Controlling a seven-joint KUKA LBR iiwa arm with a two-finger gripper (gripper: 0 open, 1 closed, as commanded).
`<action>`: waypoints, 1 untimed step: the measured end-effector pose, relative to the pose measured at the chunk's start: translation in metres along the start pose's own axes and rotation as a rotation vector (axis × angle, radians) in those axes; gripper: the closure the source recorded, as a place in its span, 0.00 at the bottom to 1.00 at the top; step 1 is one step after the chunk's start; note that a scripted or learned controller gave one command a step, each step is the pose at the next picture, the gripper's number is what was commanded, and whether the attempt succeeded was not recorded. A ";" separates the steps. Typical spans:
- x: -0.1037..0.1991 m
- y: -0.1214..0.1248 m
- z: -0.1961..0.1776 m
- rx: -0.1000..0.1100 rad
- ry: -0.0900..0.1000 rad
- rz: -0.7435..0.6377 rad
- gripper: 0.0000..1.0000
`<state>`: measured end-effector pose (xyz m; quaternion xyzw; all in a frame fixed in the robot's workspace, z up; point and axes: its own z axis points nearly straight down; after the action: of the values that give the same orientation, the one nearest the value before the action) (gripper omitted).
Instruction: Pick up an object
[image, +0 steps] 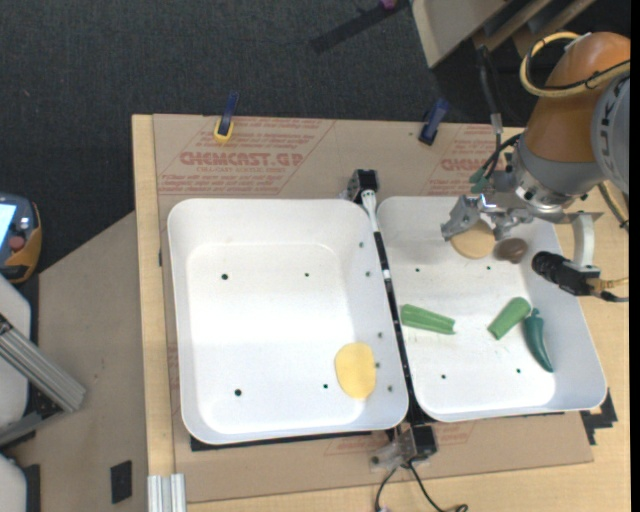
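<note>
My gripper (478, 225) hangs low over the far part of the right bin (440, 395), directly above a tan round object (474, 244). A small brown round piece (512, 250) lies just right of the tan one. Nearer the front of that bin lie a light green pod (428, 320), a second light green piece (509, 317) and a dark green pepper (538, 342). A yellow oval object (355, 369) rests in the left bin (200, 330) near its front right corner.
The two bins meet along a black divider strip (383, 275). The arm (570, 110) reaches in from the upper right, with a black cable part (560, 272) over the right bin's right side. Blue clamps (228, 118) hold the cardboard base at the back.
</note>
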<state>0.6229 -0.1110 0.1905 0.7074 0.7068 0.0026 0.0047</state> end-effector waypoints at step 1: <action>0.054 0.015 -0.052 0.002 0.003 -0.007 1.00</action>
<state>0.6379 -0.0566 0.2420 0.7048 0.7094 0.0031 0.0029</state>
